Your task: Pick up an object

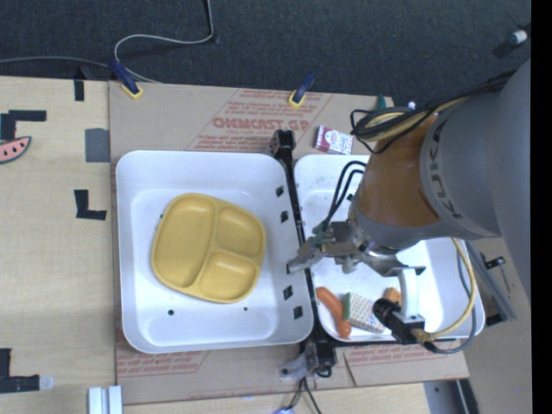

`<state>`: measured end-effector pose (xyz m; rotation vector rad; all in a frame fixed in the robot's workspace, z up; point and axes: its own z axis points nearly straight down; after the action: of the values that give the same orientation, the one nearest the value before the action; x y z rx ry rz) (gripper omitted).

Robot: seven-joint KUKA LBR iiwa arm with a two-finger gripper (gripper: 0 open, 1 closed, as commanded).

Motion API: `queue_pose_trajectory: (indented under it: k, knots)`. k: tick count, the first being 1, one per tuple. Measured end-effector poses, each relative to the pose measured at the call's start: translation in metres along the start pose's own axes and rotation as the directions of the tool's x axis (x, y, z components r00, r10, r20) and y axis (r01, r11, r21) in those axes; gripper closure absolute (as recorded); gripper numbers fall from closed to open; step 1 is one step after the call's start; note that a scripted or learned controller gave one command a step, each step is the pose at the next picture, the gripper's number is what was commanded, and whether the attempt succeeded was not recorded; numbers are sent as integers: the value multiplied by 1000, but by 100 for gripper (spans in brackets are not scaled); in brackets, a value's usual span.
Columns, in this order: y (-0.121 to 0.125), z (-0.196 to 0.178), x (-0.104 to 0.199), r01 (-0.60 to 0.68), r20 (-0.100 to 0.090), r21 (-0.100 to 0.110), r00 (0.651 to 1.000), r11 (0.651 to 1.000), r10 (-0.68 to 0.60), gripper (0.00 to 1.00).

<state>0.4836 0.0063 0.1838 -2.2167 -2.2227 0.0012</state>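
A small orange carrot-shaped toy (332, 310) is lying at the near edge of the right-hand white bin (323, 179), touching a green-and-white packet (363, 312). The grey arm's gripper (338, 250) is hovering just above them — whether it is spread or closed I cannot tell, and it is holding nothing visible. Descending squarely over the carrot, clear of the bin wall, is looking wisest — the yellow sectioned plastic plate (209, 247) is sitting well apart.

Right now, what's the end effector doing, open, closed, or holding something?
End effector: cannot be told; it hangs over the right bin, above the carrot, with nothing seen in its grip.
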Motion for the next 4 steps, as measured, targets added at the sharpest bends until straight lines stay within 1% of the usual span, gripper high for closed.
queue_pose_trajectory:
  k: [1, 2, 3, 4]
  knots:
    - [0, -9, 0, 1, -1, 1, 1000, 1000, -1, 100]
    - [1, -18, 1, 2, -2, 2, 1000, 1000, -2, 100]
    - [58, 0, 12, -1, 1, 0, 1000, 1000, 1, 100]
    - [57, -9, 13, 0, 0, 2, 1000, 1000, 0, 100]
